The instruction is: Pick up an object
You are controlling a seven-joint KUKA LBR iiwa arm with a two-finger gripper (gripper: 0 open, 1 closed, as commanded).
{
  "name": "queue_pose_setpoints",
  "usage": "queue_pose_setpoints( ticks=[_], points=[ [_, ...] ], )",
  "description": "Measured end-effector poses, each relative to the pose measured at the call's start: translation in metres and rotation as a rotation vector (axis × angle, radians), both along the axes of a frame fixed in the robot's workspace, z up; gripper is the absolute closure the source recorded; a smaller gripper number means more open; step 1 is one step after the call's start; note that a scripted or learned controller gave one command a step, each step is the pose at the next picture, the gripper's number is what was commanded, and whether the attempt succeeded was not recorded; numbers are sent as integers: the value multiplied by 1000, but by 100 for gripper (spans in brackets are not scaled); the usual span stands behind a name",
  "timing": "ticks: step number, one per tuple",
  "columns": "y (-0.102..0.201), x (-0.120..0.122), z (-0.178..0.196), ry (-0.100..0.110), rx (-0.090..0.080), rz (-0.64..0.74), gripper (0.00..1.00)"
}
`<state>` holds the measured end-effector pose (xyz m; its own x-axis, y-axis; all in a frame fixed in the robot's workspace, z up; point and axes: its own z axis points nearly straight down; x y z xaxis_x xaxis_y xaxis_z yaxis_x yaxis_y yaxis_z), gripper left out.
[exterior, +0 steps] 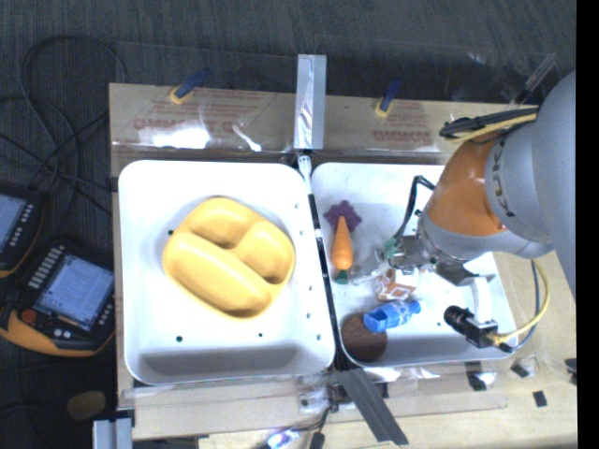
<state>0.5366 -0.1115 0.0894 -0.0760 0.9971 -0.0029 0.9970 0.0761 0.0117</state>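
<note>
Small orange-and-white packet (397, 288) lying crumpled beside a blue bottle (390, 315) in the right bin (412, 178), directly beneath the gripper (404, 255), finger spread impossible to tell.

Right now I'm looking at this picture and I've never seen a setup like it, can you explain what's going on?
This is one camera fixed above a bench, looking down at a slant. The grey and orange machine on the right is a robot arm, meant to pick something up. Its tool reaches down into the right white bin. That bin has a toy carrot, a purple piece, a blue item, a brown round thing and a small orange and white packet. The left bin holds a big yellow lumpy object. I cannot tell whether anything is gripped.
</note>
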Motion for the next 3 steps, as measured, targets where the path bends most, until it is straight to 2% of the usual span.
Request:
queue_pose_setpoints(
  ticks=[1,2,3],
  points=[
    [11,33,20,15,-2,246,0],
    [-27,-13,0,3,-3,254,0],
    [5,-20,0,-1,-7,254,0]
  ],
)
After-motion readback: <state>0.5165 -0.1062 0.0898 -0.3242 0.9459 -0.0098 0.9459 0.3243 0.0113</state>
